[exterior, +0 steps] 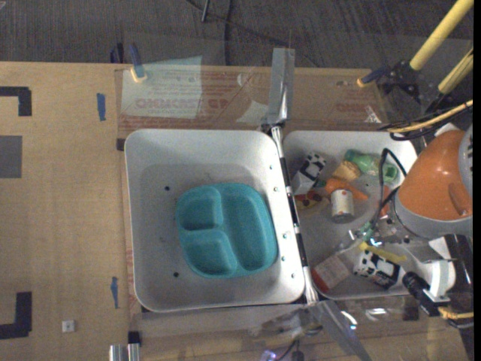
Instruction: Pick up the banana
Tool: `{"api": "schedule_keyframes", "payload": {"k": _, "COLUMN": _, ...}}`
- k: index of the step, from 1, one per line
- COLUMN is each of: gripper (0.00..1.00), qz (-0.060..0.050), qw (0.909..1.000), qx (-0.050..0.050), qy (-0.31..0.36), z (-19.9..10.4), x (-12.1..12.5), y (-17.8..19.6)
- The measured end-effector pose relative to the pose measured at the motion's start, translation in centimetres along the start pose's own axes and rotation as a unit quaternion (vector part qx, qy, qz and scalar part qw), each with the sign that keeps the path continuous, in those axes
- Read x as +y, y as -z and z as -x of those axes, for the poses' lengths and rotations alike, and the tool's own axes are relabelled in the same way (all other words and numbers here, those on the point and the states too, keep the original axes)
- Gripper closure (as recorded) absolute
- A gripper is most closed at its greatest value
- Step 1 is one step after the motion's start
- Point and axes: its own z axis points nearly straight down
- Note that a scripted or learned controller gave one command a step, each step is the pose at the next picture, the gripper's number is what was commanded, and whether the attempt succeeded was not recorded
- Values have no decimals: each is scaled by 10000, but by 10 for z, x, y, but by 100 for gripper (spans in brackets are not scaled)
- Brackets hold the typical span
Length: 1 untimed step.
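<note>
Orange-banded, the arm (440, 183) hangs over the right bin (331, 145), its gripper (379, 250) low among the clutter near that bin's front edge; I cannot tell how it is set. A yellow sliver there, the banana (383, 252), lies beside a black-and-white toy (366, 262). This looks like the reach-and-grasp step, and next comes a clean lift.

2 bins sit side by side: the left bin (143, 164) holds a divided tray (225, 229) near its middle; the right bin (331, 140) holds a heap of small toys (342, 201), under the arm (436, 186) on the right.
</note>
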Motion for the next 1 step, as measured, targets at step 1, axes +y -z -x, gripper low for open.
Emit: {"api": "schedule_keyframes", "payload": {"k": 1, "gripper": 100, "qz": 33, "qw": 10000, "qx": -42, "qy": -13, "z": 3, "x": 1, "y": 11}}
